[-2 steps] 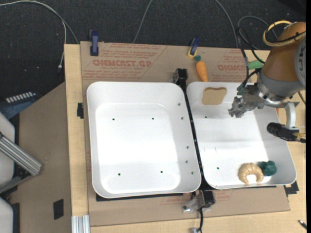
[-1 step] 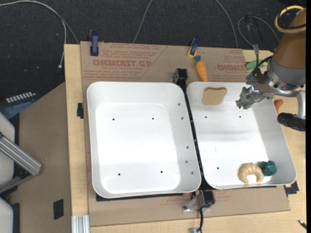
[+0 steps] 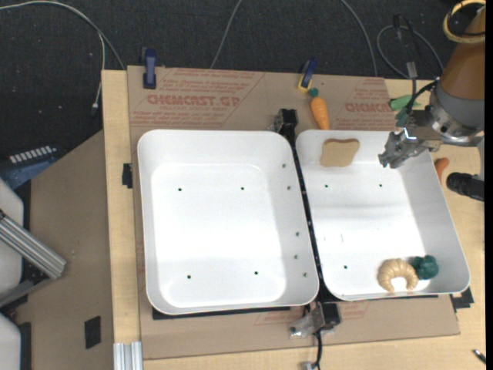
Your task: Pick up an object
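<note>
In the right bin (image 3: 431, 206) there were three things. One tan slice of bread (image 3: 339, 152) lay flat at the far edge near the bin's left corner. One cream croissant (image 3: 397, 274) curled in the near right corner, and one dark green lump (image 3: 424, 266) sat touching its right side. The gripper (image 3: 394, 154) hung over the far right part of that bin, to the right of the bread and apart from it, and there it was, nothing between its fingers. Whether those fingers were spread or pressed together could not be told from this angle. The left bin (image 3: 223, 220) showed bare white floor. One orange carrot (image 3: 319, 111) lay on the cardboard beyond the bins, outside both. Two blue clamps (image 3: 149, 67) pinned the cardboard sheet at the table's far edge.
</note>
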Robot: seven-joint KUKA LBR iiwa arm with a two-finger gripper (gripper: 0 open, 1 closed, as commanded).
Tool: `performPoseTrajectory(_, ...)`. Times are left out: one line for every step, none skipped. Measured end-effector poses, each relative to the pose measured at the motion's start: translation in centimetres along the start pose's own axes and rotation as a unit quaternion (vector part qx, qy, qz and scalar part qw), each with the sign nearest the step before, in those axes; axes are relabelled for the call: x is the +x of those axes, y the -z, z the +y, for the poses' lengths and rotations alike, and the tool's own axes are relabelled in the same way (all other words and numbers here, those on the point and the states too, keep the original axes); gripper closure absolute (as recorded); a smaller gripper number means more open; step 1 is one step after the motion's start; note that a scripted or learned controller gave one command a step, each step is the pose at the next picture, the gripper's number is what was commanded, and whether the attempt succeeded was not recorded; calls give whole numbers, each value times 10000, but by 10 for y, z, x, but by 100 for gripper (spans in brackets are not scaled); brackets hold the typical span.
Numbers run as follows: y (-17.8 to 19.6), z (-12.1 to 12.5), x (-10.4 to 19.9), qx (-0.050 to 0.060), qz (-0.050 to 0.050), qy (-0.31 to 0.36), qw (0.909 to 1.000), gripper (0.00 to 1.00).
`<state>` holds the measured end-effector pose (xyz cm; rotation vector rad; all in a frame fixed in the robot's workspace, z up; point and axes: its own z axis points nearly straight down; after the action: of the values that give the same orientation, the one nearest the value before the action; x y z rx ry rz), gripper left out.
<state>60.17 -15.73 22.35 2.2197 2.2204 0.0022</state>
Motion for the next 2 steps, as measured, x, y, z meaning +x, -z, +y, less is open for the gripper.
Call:
performPoseTrajectory(8,-3,50,4,8,20,10000,100)
performPoseTrajectory(16,-14,95,6,8,18,10000,100)
